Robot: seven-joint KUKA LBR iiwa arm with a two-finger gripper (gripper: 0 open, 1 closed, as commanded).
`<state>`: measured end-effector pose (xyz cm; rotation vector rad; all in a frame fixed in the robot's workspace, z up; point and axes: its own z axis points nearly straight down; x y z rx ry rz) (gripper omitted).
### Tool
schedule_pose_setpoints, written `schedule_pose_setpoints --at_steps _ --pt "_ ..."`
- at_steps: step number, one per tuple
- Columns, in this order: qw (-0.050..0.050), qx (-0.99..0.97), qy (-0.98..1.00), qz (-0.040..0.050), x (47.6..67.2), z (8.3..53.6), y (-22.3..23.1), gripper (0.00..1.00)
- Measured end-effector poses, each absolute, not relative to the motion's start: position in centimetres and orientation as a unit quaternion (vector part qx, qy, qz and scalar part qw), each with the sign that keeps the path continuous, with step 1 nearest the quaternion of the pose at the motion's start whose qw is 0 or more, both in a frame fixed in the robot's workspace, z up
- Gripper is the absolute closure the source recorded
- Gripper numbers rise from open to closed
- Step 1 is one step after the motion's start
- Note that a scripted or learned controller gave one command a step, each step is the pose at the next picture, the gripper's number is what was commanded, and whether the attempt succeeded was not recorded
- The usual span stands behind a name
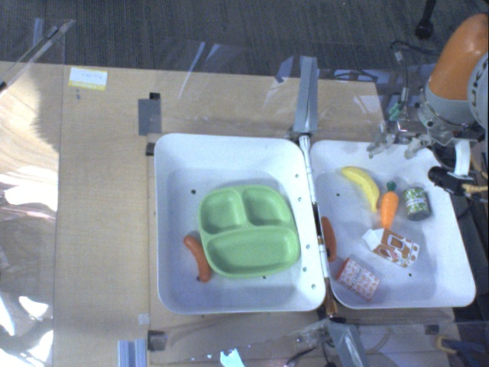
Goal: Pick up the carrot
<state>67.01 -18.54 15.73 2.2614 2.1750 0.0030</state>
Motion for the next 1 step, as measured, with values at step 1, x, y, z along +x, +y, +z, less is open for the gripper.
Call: schedule_pose_setpoints --at_steps 1 --pt "0.001 0.732 0.681 0.0077 59.81 8.91 -18.81 0.0"
